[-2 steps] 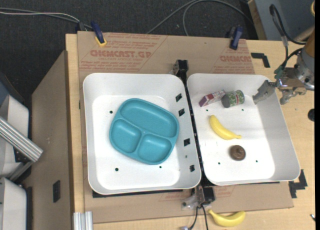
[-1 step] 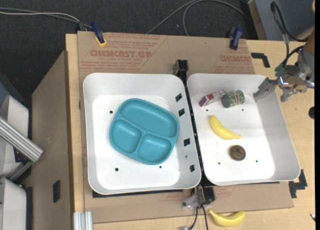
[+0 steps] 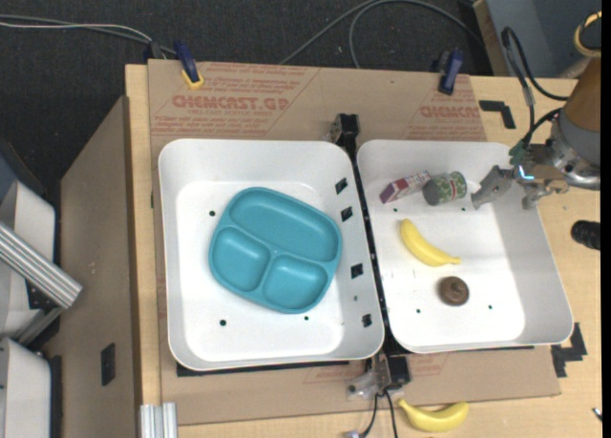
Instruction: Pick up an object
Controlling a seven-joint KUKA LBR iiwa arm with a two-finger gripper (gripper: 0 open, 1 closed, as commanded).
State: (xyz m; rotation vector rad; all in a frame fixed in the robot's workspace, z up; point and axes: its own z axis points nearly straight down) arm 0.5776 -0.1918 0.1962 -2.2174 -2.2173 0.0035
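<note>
Reaches in from the right edge of the frame: grey arm (image 3: 580,126), wrist bent leftward over the upper right corner of the right bin (image 3: 520,279). Hangs low at that bin's far right rim, gripper (image 3: 508,195) pointing toward the middle of the frame and slightly downward. Jaws spread apart, nothing between them; one finger slants down to the left over the white floor of the bin, the other sits closer to the rim.

Just left of the gripper, in the upper part of the right bin: a small green and grey can (image 3: 445,187) lying on its side, near the leftward finger but apart from it. Touching or nearly touching the can's left end, a small pink and white box (image 3: 405,188), also lying down. Below those, near the bin's centre, a yellow banana (image 3: 426,243), curved, running from upper left to lower right. Lower still and a little right, a brown round piece (image 3: 453,290), apart from the banana.

In the left bin (image 3: 174,236), at centre left of the frame: a teal divided plate (image 3: 275,249) lying flat, tilted diagonally.

Outside the bins, at the bottom edge of the frame below the right bin: a second banana (image 3: 437,414) on the counter (image 3: 95,207). Along the upper edge of the printed cardboard sheet (image 3: 286,93) under the bins: two clamps, one at upper left (image 3: 188,63), one at upper right (image 3: 450,71).
</note>
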